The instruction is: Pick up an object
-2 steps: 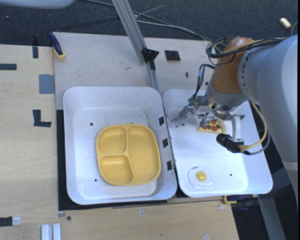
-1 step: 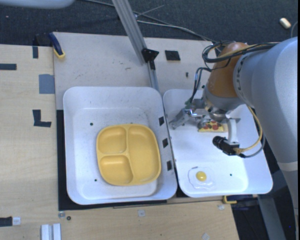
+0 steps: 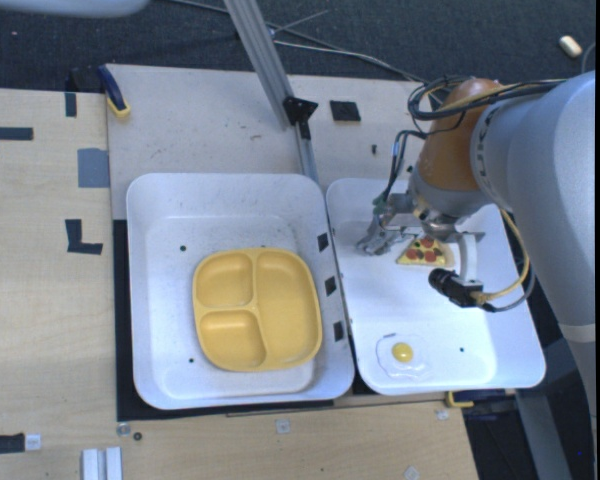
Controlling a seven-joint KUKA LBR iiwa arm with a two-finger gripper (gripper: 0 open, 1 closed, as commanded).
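Here, two white bins side by side on the desk (image 3: 40, 268). In the left bin (image 3: 155, 208), a yellow divided plate (image 3: 257, 308), lying flat, near the middle. In the right bin (image 3: 500, 353), a toy fried egg (image 3: 401, 354) near the front edge, well apart from a pizza slice (image 3: 423, 253) farther back. Over the right bin's back half, the hand (image 3: 378, 238), low, just beside the pizza slice on its left. Fingers apart, nothing between them. Behind it, the orange band (image 3: 455, 138) and grey arm (image 3: 550, 178) reaching in from the right.
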